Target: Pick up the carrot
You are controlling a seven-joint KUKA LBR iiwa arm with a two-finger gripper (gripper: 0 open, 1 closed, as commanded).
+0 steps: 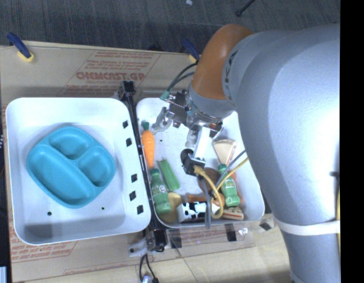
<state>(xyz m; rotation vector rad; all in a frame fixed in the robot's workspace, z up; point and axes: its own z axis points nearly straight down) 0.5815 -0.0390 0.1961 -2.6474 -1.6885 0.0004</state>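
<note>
Tool (pixel 161 121) hovering at the right bin's (pixel 251 184) far end

The carrot (pixel 148 147) lies along that bin's left wall, just beside the tool; a blue divided plate (pixel 70 165) sits in the left bin (pixel 29 229).

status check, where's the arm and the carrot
Gripper over right bin, far end. Carrot just beside it, flat along the bin's left wall, not held. Green bottle at its near end.

The grey arm (pixel 288 99) bears an orange band (pixel 220 52) above a metal gripper (pixel 162 119).
</note>
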